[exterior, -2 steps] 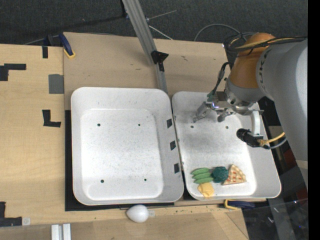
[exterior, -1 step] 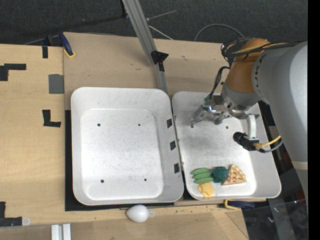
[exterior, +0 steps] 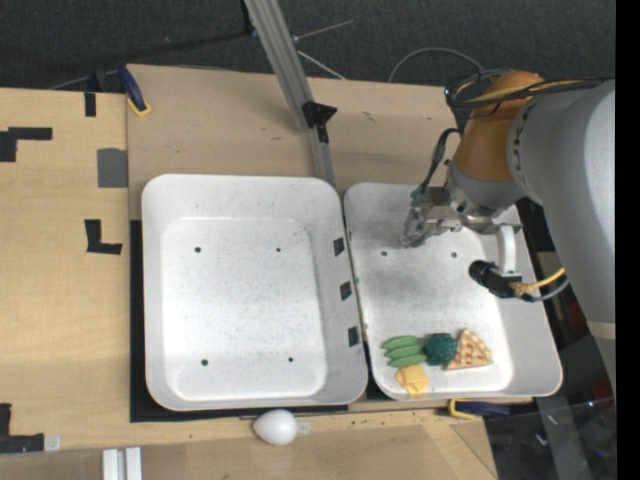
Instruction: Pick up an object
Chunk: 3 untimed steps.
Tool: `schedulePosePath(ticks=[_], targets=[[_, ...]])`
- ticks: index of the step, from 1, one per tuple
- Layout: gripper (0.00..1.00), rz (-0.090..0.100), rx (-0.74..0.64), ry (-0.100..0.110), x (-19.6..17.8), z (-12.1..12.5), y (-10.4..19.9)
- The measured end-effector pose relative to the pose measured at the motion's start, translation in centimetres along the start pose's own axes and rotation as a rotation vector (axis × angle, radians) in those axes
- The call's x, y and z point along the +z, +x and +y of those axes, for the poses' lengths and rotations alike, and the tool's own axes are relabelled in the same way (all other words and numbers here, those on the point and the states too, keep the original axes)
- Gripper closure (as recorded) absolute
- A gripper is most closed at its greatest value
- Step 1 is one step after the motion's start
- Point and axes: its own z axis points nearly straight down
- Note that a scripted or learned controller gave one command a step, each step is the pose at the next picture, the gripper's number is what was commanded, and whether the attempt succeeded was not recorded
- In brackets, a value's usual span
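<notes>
My gripper (exterior: 414,234) hangs over the far part of the right bin (exterior: 400,278), fingers pointing down near the bin floor with nothing visible between them. At the near end of that bin lies a small cluster: a green pea pod (exterior: 402,348), a dark green broccoli piece (exterior: 438,347), a pizza slice (exterior: 470,352) and a yellow piece (exterior: 411,377). The gripper is well away from the cluster, toward the far side.
The left bin (exterior: 240,288) sits beside the right one. A white egg-shaped object (exterior: 275,427) lies on the bench in front of the left bin. A grey metal bar (exterior: 290,63) slants in from the top toward the bins' far edge.
</notes>
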Motion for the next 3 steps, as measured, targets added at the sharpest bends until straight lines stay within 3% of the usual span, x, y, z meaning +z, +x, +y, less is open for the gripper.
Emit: schedulePosePath(ticks=[2,3], targets=[[1.0,0.0,0.002,-0.007,-10.9,-0.6,-1.0],[1.0,0.0,0.001,-0.005,-14.1,-0.5,-1.0]])
